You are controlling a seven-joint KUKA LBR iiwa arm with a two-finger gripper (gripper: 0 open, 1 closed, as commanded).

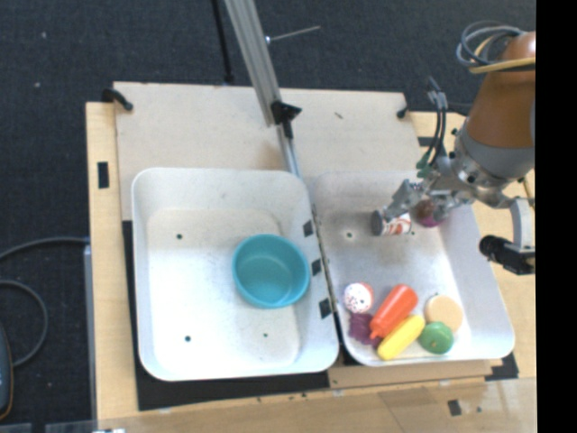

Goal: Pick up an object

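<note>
From here I can't read the gripper (394, 219): its fingertips blur into a small reddish-white thing (398, 227) beneath them. Just behind it, a purple object (427, 213) sits half hidden by the wrist.

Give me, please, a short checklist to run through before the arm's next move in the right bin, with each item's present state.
1. Gripper over the right bin, not the left bin: ok.
2. Something between the fingers: cannot tell; a small white and red thing sits right at the tips, but a grasp is not clear.
3. Toys reachable: ok; the orange carrot, yellow piece, green piece and white ball cluster at the bin's near edge.
4. Toys spaced for a clean grasp: not ok; they touch each other.
5. Blue bowl out of the way: ok, it sits in the left bin.
</note>
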